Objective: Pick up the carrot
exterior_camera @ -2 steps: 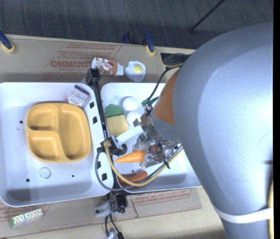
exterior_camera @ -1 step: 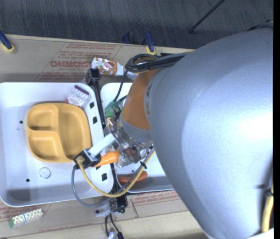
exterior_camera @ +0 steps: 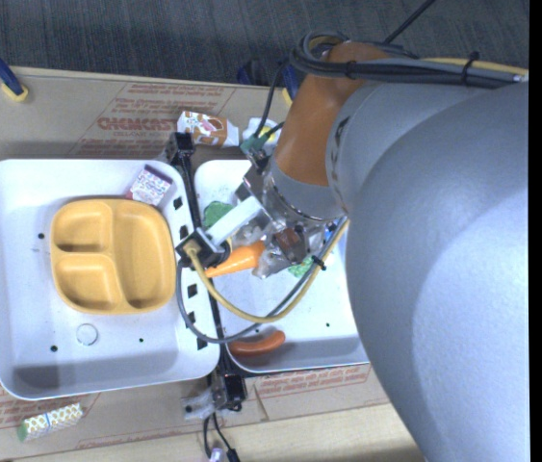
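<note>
Item: carrot (exterior_camera: 235, 259), orange, tapered. Loc: R bin (exterior_camera: 333, 352), nr its L wall, lying approx. level, beside yellow cable (exterior_camera: 251, 312). Hand (exterior_camera: 275, 243) right over thick end; grip state can't tell, arm blocks view. Handling est.: light, stiff, smooth, may roll. Best hold: across mid-body, not the thin tip. Adj.: green item (exterior_camera: 218, 212), sausage (exterior_camera: 256, 343).

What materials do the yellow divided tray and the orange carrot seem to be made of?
The yellow divided tray: probably moulded plastic, matte, with one even colour and rounded compartment edges. The orange carrot: likely plastic toy food, given its smooth, uniform, slightly shiny surface; I cannot be certain.
</note>
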